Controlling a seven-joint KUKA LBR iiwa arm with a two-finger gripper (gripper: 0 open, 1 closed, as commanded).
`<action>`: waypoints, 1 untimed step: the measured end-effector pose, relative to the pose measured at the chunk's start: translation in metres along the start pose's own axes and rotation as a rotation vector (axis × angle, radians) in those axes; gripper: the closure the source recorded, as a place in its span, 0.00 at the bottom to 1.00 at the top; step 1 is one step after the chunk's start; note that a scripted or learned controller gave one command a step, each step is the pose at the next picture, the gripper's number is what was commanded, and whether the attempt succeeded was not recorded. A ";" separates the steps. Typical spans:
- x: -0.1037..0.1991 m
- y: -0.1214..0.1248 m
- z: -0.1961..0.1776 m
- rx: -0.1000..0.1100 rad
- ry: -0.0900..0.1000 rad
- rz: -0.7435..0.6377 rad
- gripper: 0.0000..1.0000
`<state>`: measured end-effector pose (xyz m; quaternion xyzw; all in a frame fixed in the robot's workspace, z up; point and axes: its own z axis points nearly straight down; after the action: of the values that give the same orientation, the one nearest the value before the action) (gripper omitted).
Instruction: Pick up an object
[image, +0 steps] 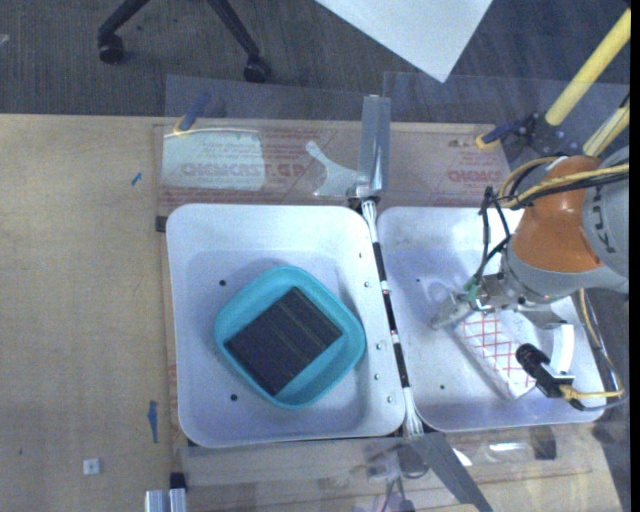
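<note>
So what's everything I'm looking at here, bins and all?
Bins: two, white, side by side on the bench; left one, right one.
Container: one, teal, shallow with rounded corners, in the left bin.
Dark slab: one, black, square, lying inside the teal container.
Checked cloth: one, white with red lines, in the right bin.
Bench: one, light wood.
Office chair base: one, black, on the floor at the top.
Robot arm: one, grey with orange band, over the right bin.
Gripper: one, beside the cloth.
</note>
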<state>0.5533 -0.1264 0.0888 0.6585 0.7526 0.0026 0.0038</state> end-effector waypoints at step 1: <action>-0.002 0.001 -0.010 -0.003 -0.001 0.003 1.00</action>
<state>0.5540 -0.1279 0.0989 0.6596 0.7516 0.0035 0.0053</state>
